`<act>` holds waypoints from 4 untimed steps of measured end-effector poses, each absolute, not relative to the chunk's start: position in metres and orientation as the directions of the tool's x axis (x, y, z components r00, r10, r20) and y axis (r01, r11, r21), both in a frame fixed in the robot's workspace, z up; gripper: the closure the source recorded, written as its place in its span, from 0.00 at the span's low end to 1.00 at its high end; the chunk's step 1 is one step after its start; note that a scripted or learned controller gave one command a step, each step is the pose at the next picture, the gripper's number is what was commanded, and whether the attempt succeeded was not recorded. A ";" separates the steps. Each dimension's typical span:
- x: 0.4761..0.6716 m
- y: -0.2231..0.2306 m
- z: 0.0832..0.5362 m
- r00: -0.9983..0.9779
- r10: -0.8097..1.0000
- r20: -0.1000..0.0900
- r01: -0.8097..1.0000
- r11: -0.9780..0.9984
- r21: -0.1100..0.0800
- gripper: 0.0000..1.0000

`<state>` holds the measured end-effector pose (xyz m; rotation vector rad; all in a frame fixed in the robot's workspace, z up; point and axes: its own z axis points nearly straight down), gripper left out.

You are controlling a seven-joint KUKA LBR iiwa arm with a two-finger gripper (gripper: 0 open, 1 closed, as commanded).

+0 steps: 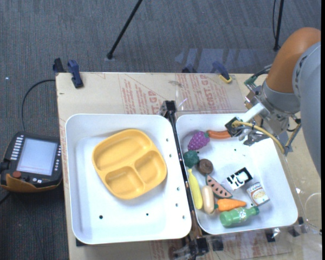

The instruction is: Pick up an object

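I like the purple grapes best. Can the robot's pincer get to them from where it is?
Probably yes. The pincer hovers at the far end of the right bin, and the grapes lie nearby with nothing on top of them. The orange carrot lies between the two, so it might get bumped.

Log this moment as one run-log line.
gripper: above right bin, far edge | nearest: carrot, grapes | grasp: unconfirmed | left bin: yellow plate

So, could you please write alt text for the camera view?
The arm's gripper hangs over the right bin, near a toy carrot and purple grapes among other play food. The left bin holds a yellow divided plate.
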<state>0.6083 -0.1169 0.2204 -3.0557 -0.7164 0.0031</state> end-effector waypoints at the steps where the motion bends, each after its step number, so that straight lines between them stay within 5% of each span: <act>1: 0.588 -0.167 0.282 0.876 0.481 -0.002 0.481 -0.876 -0.003 1.00; 2: 0.599 -0.208 0.286 0.973 0.231 -0.003 0.231 -0.973 -0.005 1.00; 3: 0.599 -0.149 0.194 0.969 0.248 -0.012 0.248 -0.969 -0.013 1.00; 4: 0.578 -0.199 0.261 0.944 0.330 -0.001 0.330 -0.944 -0.003 1.00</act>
